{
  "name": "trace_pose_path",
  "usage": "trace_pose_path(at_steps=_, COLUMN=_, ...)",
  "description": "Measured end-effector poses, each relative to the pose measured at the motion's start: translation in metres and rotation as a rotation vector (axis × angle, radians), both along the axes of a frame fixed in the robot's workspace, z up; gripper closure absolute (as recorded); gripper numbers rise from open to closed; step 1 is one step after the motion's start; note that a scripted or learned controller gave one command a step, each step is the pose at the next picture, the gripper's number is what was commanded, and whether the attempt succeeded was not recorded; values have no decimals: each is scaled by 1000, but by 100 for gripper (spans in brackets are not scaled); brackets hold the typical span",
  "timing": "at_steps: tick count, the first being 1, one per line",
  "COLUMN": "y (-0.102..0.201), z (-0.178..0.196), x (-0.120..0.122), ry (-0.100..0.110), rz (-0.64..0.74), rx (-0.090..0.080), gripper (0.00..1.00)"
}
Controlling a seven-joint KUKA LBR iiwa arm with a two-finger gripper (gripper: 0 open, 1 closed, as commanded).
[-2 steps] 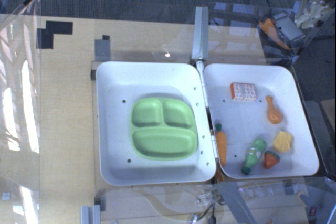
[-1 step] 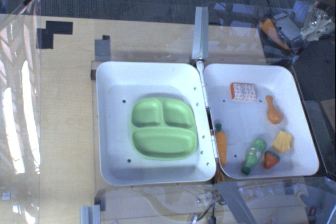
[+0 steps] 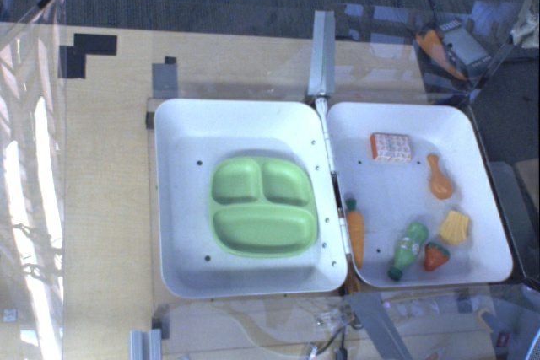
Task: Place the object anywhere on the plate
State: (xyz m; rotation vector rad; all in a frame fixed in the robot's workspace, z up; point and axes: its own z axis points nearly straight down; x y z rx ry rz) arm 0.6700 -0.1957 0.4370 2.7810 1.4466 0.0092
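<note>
A green sectioned plate lies in the middle of the left white bin. The right white bin holds several toy foods: a red-and-white patterned box at the back, an orange drumstick, a yellow cheese wedge, a strawberry, a green bottle, and a carrot lying along the bin's left wall.
A metal divider post stands behind the seam between the bins. Black tape marks sit on the wooden bench at the back left. Cables and orange-grey hardware lie beyond the right bin's far corner.
</note>
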Motion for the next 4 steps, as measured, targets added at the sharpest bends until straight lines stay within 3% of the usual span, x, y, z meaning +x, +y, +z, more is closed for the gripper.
trace_pose_path(at_steps=1, y=3, z=-1, x=0, ry=2, rz=-347, rx=3, gripper=100)
trace_pose_path(at_steps=2, y=-6, z=-1, x=-18, ry=1, rz=-750, rx=7, gripper=100)
trace_pose_path(at_steps=4, y=-7, z=12, x=-5, ry=-7, rz=-742, rx=7, gripper=100)
